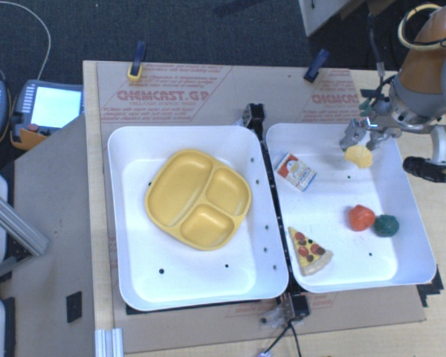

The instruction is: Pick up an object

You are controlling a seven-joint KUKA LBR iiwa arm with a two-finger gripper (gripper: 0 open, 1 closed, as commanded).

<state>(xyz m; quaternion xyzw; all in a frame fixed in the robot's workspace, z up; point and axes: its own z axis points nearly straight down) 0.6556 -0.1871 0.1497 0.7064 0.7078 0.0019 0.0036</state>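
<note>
Nearest the camera, in the right-hand shallow white bin [412, 222]: a toy pizza slice with red dots on yellow [309, 251], lying flat by the bin's inner front corner. A little farther back, toward the bin's right side: a small red-orange ball [361, 217] and a dark green round object [386, 225], just beside each other, possibly touching. Farther again, near the bin's inner wall: a small red-and-white printed carton [295, 172], lying tilted. At the far end of the same bin: a pale yellow lumpy object [359, 155], directly under the two-finger gripper [363, 137], right at the fingertips and well apart from the other 4 items. Fingers pointing down with a small gap between them, partly spread over the top of the yellow lump; not clear whether touching it or merely just above; nothing plainly clamped between them. Above the gripper, the grey arm with its orange band [427, 47], entering from the right.

In the left-hand shallow white bin [126, 199]: 1 yellow plastic divided plate with 3 compartments [198, 198], resting flat near the middle, turned at an angle to the bin walls.

Under both bins: a brown cardboard sheet with red lettering [178, 88].
</note>
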